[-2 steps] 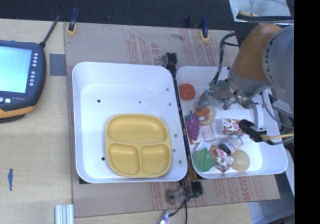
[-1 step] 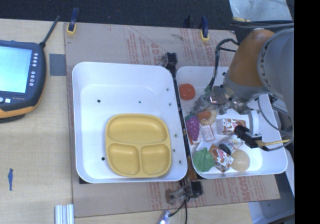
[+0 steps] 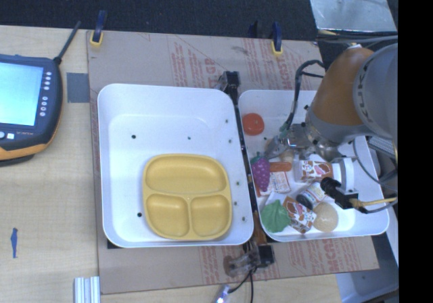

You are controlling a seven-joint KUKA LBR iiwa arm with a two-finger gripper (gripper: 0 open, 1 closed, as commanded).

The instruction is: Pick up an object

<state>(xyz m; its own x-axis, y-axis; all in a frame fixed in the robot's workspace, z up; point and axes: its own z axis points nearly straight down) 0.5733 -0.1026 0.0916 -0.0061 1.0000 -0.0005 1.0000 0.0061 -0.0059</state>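
The tool (image 3: 287, 143), grip state unclear, hangs over the crowded right bin (image 3: 375, 227) near its left wall.

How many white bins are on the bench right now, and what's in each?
2. The left bin holds a yellow divided tray. The right bin holds a pile of small items, including a red ball; the arm may hide more.

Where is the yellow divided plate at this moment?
The yellow divided plate lies flat in the left bin, toward its near right corner, across the divider from the purple grapes in the right bin.
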